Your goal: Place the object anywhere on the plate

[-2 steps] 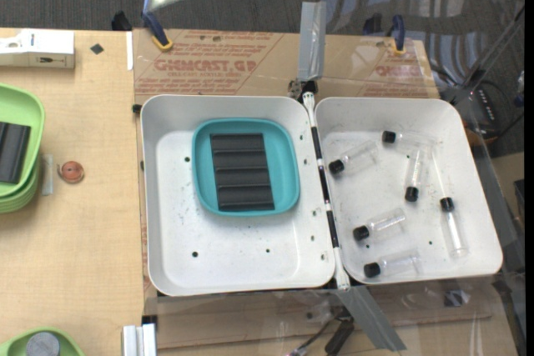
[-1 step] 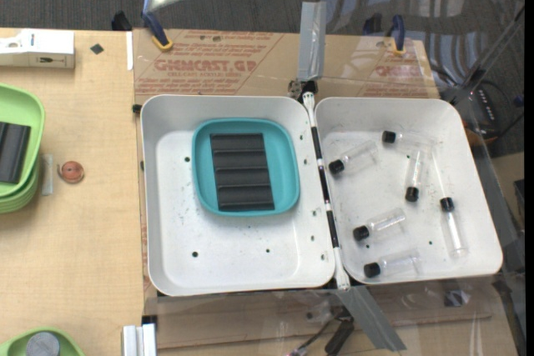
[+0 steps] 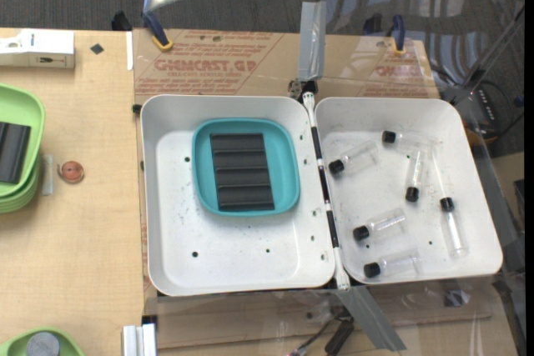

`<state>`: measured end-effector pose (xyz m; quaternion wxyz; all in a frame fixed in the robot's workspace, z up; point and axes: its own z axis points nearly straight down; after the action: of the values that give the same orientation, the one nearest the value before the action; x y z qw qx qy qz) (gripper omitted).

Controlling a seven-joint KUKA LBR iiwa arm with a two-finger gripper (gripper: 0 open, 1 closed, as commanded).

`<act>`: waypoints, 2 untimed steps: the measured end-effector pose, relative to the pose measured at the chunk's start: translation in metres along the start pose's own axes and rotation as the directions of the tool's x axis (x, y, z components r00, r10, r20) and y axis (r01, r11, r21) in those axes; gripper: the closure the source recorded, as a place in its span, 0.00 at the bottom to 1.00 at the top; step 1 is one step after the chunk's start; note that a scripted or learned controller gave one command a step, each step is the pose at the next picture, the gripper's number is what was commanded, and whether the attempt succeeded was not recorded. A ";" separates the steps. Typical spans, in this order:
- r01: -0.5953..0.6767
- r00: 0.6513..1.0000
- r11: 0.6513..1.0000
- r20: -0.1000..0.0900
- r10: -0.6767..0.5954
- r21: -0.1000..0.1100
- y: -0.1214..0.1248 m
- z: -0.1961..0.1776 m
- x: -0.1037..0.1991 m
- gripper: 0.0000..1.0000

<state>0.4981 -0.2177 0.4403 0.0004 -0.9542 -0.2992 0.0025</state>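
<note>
Closest to the front, a clear tube with a black cap (image 3: pixel 392 266) lies on its side in the right bin (image 3: pixel 359 121), with five more such tubes scattered behind it, all apart. In the left bin (image 3: pixel 242 250) sits a teal plate (image 3: pixel 203 171) carrying a black ridged block (image 3: pixel 244 172).

From my station I cannot tell how the arm is posed, how the wrist is turned, or what state the gripper is in.
</note>
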 end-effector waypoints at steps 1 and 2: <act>-0.144 0.990 0.990 0.001 0.144 0.001 0.000 0.001 -0.009 0.00; -0.276 0.961 0.961 0.000 0.276 0.000 -0.001 0.000 -0.010 0.00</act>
<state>0.4890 -0.2225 0.4402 0.0002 -0.9866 -0.1632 0.0025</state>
